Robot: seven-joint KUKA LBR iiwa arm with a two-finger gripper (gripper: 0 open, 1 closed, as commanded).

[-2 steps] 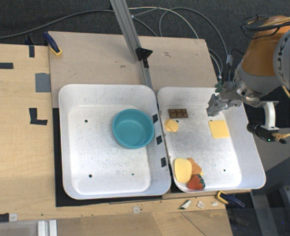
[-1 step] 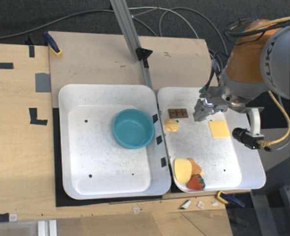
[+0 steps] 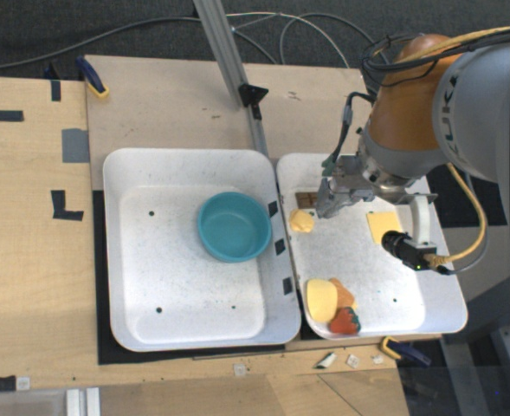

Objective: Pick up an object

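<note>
Nearest you, at six o'clock, the wooden bench [image 3: 29, 267] edge carries small clips. In the right bin [image 3: 428, 315], a yellow block [image 3: 321, 299] and red strawberry-like piece [image 3: 345, 322] sit touching at its five o'clock corner. A flat yellow piece [image 3: 383, 226] lies toward three o'clock. The gripper [image 3: 328, 202] hangs just beside a small yellow lump [image 3: 302, 222] at nine o'clock; you cannot tell its finger spacing. The left bin [image 3: 133, 258] holds a teal bowl [image 3: 234, 226]. Beyond, cables [image 3: 280, 24] cross dark floor.
</note>
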